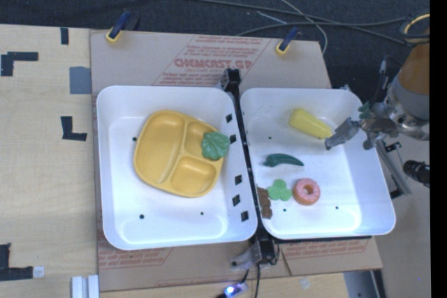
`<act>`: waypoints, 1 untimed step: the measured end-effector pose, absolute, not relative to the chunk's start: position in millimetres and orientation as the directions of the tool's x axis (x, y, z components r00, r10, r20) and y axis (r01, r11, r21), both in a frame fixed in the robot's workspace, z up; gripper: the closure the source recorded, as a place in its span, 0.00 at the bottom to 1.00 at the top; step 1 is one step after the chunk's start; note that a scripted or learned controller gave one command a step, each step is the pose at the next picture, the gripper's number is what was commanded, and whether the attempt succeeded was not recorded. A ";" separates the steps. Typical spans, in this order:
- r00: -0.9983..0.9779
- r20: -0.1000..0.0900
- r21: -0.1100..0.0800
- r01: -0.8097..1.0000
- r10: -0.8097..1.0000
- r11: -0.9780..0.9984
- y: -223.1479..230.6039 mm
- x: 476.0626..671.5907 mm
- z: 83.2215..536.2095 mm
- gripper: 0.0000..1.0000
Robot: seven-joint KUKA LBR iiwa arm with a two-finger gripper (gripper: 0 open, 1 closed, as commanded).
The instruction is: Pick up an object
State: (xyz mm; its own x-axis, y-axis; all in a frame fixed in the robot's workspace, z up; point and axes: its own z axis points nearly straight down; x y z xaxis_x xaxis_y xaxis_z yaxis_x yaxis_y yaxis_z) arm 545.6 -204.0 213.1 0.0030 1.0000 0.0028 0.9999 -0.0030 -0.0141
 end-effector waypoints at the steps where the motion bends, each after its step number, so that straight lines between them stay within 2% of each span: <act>1: -0.001 0.000 -0.001 1.000 1.000 0.001 -203.5 548.7 220.4 0.00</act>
